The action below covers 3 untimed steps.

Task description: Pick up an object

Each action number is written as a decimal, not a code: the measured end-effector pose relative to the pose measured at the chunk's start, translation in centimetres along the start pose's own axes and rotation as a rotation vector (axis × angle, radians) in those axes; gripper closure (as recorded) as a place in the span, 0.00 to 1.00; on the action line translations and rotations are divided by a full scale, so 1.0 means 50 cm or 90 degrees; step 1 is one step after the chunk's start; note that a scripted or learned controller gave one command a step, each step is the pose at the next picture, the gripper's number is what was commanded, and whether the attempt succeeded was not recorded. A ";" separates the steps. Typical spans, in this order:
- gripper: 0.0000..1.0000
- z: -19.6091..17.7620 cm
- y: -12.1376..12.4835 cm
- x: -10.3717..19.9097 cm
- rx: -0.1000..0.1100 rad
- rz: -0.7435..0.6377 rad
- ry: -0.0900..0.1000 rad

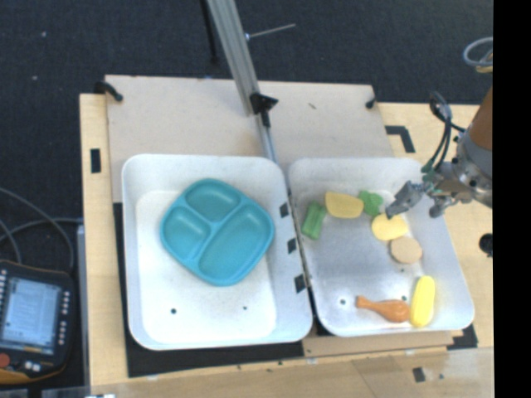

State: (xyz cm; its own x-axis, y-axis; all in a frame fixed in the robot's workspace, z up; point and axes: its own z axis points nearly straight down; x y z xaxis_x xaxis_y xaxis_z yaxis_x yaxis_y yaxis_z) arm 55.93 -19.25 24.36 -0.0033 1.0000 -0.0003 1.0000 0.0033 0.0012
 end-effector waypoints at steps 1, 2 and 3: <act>0.00 0.000 0.000 0.000 0.000 0.000 0.000; 0.00 0.120 -0.016 0.003 0.004 0.002 0.000; 0.00 0.239 -0.009 -0.012 0.004 0.003 0.000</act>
State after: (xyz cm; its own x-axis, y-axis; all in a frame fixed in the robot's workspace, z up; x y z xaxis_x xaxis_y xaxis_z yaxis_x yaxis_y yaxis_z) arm 55.51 -19.85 12.41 0.0008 1.0000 -0.0009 1.0000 -0.0008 -0.0048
